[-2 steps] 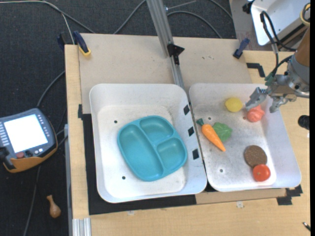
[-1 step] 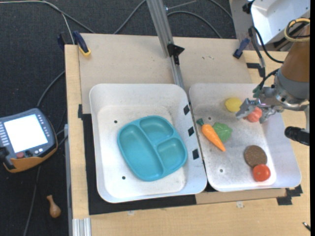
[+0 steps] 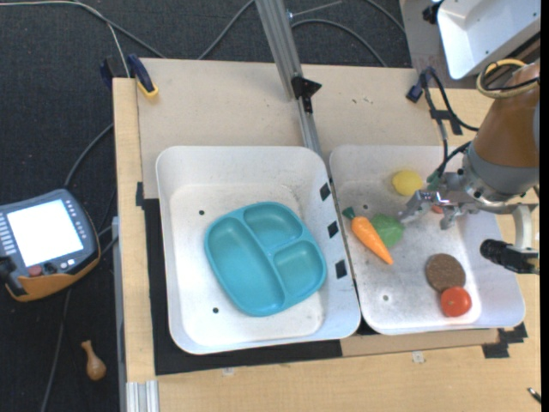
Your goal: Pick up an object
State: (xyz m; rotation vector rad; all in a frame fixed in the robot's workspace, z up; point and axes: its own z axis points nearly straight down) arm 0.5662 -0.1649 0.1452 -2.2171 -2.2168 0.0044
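My gripper hangs over the right bin, in its upper middle, with the fingers spread open and nothing between them. A yellow lemon lies just up and left of it. An orange carrot and a green vegetable lie together to its lower left, the green one close to the left fingertip. Below the gripper rest a brown round disc and a red tomato.
The left bin holds a teal divided plate. A metal pole slants up from between the bins. A pendant with a white screen lies off the bench at far left.
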